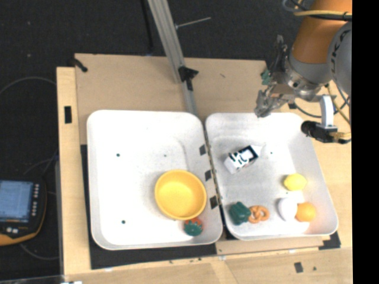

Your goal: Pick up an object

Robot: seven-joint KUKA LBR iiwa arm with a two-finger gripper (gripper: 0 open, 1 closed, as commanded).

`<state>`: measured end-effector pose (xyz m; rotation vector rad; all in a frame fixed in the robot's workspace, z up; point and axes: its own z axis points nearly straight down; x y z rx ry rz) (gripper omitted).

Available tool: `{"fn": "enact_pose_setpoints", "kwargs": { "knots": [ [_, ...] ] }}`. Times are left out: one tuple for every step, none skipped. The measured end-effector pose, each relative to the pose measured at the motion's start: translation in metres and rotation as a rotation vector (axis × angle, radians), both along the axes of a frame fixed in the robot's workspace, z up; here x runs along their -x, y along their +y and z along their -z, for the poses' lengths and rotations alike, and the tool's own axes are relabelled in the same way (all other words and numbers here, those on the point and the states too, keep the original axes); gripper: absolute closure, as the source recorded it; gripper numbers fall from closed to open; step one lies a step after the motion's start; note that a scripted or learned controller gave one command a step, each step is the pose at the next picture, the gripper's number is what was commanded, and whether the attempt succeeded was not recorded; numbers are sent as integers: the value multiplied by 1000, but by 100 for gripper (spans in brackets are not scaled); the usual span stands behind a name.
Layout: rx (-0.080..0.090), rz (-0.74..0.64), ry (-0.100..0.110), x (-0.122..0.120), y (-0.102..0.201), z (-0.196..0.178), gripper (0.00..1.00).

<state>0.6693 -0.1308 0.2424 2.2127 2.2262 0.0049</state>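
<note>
The gripper (265,108) hovers above the right bin's (308,152) twelve-o'clock rim; its grip state I cannot tell; the white-and-black box (243,157) lies long axis two-to-eight o'clock

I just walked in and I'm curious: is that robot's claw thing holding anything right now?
End effector: above the right bin's far edge, nothing visibly held; open or closed cannot be told.
</note>
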Motion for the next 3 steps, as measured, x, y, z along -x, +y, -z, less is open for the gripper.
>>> {"fn": "enact_pose_setpoints", "kwargs": {
  "knots": [
    [-1,0,3,2,45,-8,100],
    [-1,0,5,1,89,-9,100],
    [-2,-1,6,6,140,-16,100]
  ]
}}
